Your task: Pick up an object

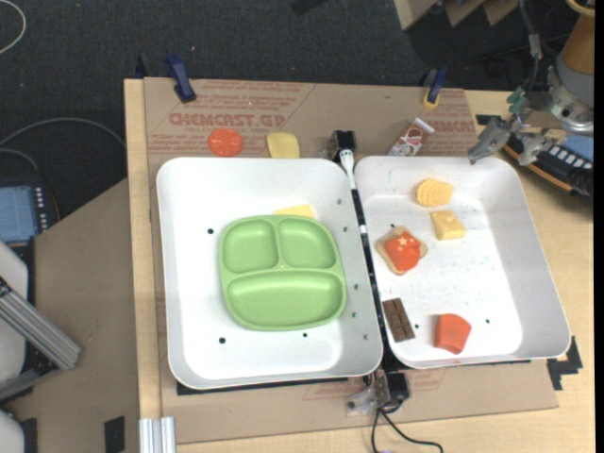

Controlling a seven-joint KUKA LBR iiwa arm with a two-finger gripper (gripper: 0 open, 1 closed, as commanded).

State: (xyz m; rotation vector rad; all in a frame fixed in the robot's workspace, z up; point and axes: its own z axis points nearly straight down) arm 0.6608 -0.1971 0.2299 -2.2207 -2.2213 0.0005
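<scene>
The right bin (528,253) holds a round yellow waffle-like piece (434,192), a yellow block (448,225), a red item on a tan slice (402,251), a brown bar (398,319) and an orange-red block (452,332). My gripper (493,142) hangs over the right bin's far right corner, clear of all these objects, and I see nothing in it. The nearest object to it is the waffle-like piece, down and to the left.
A green divided plate (281,272) fills the middle of the left bin (184,253), with a yellow piece (294,211) at its far edge. Beyond the bins lie an orange disc (225,142), a yellow item (282,145), a black item (343,142) and a small wrapper (411,140).
</scene>
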